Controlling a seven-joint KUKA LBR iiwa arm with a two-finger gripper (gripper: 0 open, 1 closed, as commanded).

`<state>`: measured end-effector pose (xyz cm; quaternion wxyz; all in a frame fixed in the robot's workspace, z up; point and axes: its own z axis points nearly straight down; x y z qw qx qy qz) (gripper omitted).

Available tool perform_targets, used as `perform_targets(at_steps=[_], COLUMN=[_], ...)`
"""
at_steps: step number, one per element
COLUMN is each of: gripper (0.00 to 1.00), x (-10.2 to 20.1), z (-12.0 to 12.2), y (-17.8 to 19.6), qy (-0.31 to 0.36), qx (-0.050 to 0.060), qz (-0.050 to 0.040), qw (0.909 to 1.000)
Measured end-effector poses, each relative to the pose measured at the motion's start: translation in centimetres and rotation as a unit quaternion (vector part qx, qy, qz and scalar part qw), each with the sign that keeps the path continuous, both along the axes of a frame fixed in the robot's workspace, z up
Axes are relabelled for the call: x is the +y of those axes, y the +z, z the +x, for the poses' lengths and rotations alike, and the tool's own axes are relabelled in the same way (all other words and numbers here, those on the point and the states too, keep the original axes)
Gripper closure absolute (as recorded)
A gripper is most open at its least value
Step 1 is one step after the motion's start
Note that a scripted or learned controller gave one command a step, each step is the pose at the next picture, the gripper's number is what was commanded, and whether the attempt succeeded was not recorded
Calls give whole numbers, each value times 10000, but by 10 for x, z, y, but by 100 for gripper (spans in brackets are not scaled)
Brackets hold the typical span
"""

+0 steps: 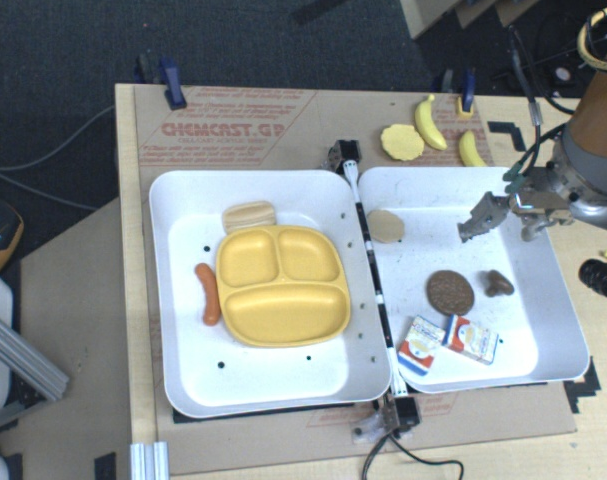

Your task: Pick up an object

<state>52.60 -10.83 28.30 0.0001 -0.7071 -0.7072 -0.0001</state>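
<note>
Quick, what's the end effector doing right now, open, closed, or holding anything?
End effector: over the right bin, above its far side; nothing visible between its fingers; open or closed cannot be told.

arm: I see it reaching in from the right edge, upper half of the view, orange band above the wrist | wrist: angled leftward and down | gripper [503, 218]: hangs low, two dark fingers [475, 224] spread apart, nothing between them
</note>
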Motion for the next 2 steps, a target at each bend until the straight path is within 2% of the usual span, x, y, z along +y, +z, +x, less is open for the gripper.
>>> perform_targets(at_steps=[1, 2], gripper=[0, 100], x=[-17, -17], z=[-6, -1], y=[-191, -171], qy=[-12, -11], qx=[75, -13], qz=[10, -3], qw=[10000, 10000])
